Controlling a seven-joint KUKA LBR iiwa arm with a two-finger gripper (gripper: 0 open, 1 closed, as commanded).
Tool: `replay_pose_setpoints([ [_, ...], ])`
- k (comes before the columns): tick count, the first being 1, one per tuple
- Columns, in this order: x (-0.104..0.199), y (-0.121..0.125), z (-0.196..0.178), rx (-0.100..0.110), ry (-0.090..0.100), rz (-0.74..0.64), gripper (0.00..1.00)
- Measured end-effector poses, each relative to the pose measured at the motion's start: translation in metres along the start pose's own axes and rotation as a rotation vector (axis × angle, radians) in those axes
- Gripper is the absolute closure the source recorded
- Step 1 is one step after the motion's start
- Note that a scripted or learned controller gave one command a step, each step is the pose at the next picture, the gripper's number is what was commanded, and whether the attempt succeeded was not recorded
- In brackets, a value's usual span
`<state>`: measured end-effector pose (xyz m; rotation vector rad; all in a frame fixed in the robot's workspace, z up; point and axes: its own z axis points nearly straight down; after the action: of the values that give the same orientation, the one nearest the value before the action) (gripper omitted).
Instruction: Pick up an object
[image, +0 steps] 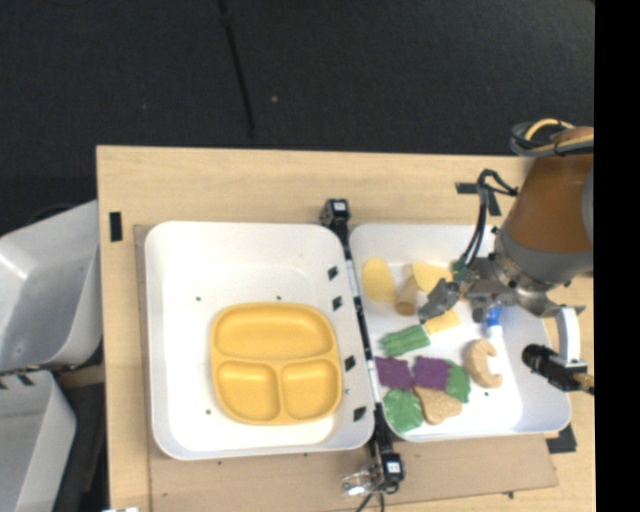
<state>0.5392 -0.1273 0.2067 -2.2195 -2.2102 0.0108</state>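
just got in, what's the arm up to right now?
The grey KUKA arm with the orange band reaches in from the right, its two-finger gripper low over the right white bin, among a pile of small toy food pieces: yellow, green, purple and tan. Nothing is visibly between its fingers, so no pick yet. The left white bin holds a yellow three-compartment plastic tray.

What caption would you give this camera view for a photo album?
A grey-and-orange robot arm lowers its gripper over toy food in the right bin; a yellow divided tray sits in the left bin.
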Motion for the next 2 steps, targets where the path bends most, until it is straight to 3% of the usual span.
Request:
replay_pose_setpoints([
  [1, 0.0459, -0.051, -0.1127, -0.023, -0.001, -0.01, 0.0],
  [2, 0.043, -0.0495, -0.116, -0.015, -0.003, -0.007, 1.0],
])
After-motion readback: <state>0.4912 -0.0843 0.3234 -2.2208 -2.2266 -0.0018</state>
